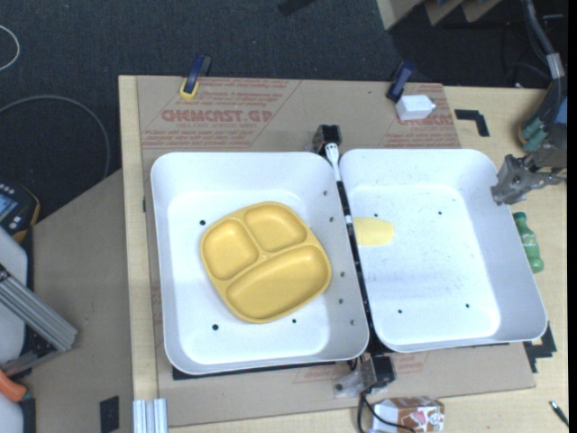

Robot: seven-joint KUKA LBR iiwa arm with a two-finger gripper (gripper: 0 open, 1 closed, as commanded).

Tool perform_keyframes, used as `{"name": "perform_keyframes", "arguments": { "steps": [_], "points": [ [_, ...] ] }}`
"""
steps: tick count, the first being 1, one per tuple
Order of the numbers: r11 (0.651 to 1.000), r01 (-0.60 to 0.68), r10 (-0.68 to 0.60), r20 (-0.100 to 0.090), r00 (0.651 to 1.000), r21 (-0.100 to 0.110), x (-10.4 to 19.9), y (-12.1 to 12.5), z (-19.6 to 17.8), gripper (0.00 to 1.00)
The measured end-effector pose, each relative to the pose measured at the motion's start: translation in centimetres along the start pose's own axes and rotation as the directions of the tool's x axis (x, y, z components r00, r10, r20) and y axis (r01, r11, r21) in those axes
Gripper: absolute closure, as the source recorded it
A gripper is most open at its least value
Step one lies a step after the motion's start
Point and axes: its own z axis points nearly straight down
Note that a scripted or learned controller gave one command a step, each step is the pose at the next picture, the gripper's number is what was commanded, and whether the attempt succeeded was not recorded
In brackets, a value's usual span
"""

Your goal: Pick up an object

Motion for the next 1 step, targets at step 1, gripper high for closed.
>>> {"name": "perform_keyframes", "arguments": {
  "steps": [1],
  "points": [
    [1.0,0.009,-0.009,-0.005,1.0,0.01,12.09,-0.75,1.34,1.0]
  ]
}}
